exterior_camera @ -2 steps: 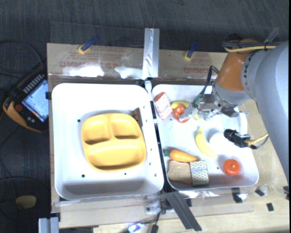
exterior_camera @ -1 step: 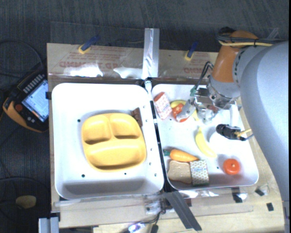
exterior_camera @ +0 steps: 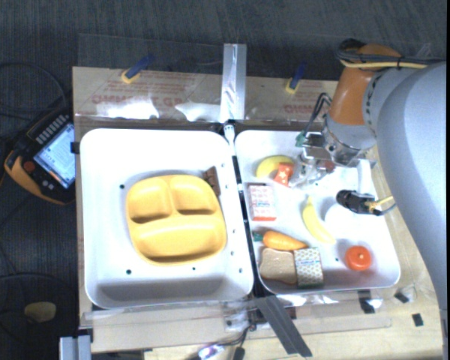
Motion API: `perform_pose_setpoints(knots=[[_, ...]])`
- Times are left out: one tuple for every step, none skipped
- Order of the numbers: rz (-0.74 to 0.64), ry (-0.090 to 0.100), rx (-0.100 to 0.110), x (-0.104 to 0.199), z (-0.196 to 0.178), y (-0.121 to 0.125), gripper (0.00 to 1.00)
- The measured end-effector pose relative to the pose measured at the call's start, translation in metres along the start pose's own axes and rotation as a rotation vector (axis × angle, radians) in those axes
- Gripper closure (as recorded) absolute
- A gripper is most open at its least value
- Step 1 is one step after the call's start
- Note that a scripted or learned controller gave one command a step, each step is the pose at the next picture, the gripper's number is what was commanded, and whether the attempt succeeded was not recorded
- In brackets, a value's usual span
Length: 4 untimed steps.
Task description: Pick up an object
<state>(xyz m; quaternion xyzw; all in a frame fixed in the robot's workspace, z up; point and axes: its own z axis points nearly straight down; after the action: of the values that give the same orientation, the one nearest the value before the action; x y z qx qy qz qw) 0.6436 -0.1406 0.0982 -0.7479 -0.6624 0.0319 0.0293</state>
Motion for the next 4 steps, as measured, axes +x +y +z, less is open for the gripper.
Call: perform_pose_setpoints(knots=[[0.000,0.000,0.000,0.000,0.000,0.000,0.00],[-0.087,0.002,-0.095,-0.035,0.015,-0.062,0.00],[-0.088,0.003,-0.098,-0.034,0.005,-0.062,1.00],[-0.170,0.001,-0.086,-0.010,-0.137,-0.123,1.00]])
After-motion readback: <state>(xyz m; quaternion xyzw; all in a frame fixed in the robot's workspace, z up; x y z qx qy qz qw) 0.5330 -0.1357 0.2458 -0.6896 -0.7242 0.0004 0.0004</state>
